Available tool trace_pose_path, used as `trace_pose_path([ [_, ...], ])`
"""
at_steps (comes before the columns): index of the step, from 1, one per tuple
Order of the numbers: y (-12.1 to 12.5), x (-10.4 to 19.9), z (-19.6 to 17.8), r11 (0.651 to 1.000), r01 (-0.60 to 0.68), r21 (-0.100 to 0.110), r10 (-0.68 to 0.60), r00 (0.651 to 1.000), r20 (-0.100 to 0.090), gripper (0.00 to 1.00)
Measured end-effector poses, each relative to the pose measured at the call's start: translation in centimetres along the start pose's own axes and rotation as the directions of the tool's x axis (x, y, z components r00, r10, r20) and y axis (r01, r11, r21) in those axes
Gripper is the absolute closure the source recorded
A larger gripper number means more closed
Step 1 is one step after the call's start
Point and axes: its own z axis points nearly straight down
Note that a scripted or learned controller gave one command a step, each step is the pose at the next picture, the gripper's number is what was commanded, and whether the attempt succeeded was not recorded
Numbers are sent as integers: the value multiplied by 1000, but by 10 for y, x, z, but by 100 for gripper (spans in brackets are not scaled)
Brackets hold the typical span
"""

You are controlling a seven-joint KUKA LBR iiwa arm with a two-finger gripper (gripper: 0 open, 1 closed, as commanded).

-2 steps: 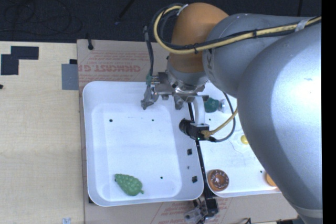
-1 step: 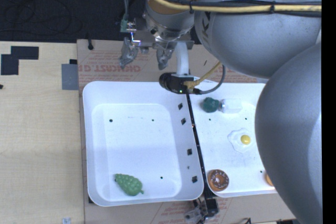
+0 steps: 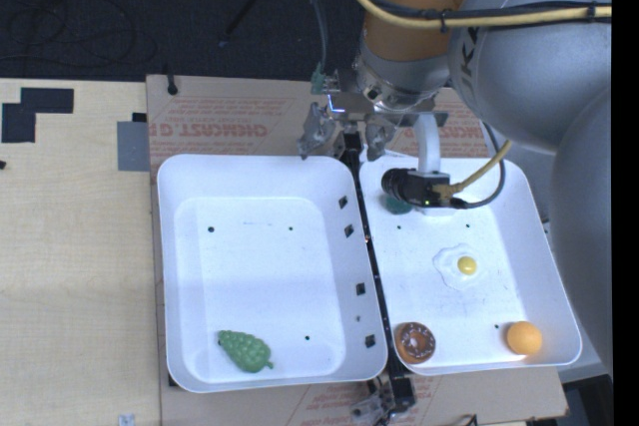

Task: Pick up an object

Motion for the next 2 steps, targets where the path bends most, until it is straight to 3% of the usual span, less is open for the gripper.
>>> trace_pose_path([
  [1, -17, -34, 1, 1000, 5, -1, -5, 1000, -2, 0],
  [2, -89, -81, -11, 1000, 4, 0, -4, 1000, -4, 0],
])
